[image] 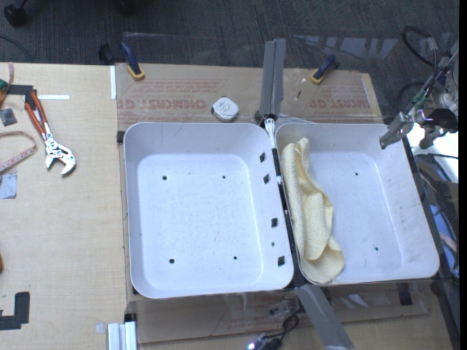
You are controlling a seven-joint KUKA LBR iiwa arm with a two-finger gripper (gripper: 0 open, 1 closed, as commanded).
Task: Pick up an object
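Cloth (312, 211), pale yellow and crumpled, lies along the left wall of the right bin (408, 217); the rest of that bin's floor is bare; the left bin (146, 217) sits just beside it; a wrench (48, 138) rests on the table (58, 224).

Two white bins, the left bin (197, 210) and the right bin (379, 217), each speckled with a few small dark dots, sit on a brown cardboard sheet (190, 97) printed with red lettering. A pale yellow cloth (312, 210) lies in the right bin. On the light wood bench (58, 239), pliers (47, 133) show orange-red handles and silver jaws. Yellow-and-blue clamps (131, 60) grip the cardboard's far edge beside a white round tape measure (225, 109).
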